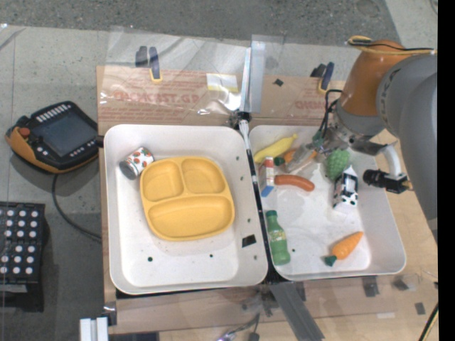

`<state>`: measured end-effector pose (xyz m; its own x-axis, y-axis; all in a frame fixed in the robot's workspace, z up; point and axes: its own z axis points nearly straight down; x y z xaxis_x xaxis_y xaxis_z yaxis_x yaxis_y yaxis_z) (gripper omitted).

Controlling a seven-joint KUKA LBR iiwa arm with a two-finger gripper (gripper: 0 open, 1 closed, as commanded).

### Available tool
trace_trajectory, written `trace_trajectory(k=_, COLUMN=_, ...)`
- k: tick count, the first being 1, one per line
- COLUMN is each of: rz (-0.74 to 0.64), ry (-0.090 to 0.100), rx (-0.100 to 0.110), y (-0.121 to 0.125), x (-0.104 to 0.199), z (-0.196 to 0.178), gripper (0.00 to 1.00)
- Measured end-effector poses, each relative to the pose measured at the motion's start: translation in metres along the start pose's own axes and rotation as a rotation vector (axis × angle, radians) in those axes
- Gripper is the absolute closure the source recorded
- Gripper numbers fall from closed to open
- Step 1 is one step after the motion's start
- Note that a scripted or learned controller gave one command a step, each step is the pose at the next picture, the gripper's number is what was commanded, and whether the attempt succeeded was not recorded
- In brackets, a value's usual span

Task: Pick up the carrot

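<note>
Orange and tapered, the smooth plastic carrot point(346, 246) with its green stub lies well below the claw point(325, 142), near the right bin's point(380, 265) front corner. Just beside the claw sits a knobbly green broccoli point(337, 162), with a glossy sausage point(294, 182) and curved yellow banana point(276, 147) to its left. Whether the claw is open or closed, I cannot tell. A yellow 3-compartment plate point(188, 197) fills the far bin.

Red print runs across the brown cardboard point(153, 96) behind the bins — too blurred to read.
</note>
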<state>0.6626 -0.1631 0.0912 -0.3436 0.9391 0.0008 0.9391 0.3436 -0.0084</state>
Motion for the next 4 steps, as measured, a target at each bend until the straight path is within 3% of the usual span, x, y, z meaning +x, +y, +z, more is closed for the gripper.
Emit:
trace_trajectory(k=1, rz=-0.001, ry=-0.003, rx=0.003, y=0.0, x=0.0, z=-0.009, gripper=1.0)
trace_trajectory(k=2, rz=-0.008, ry=-0.003, rx=-0.01, y=0.036, x=0.063, z=-0.07, gripper=1.0)
trace_trajectory(k=3, rz=-0.008, ry=-0.003, rx=-0.009, y=0.036, x=0.063, z=-0.069, gripper=0.0)
trace_trajectory(k=4, rz=-0.187, ry=-0.023, rx=-0.056, y=-0.01, x=0.031, z=-0.037, gripper=0.0)
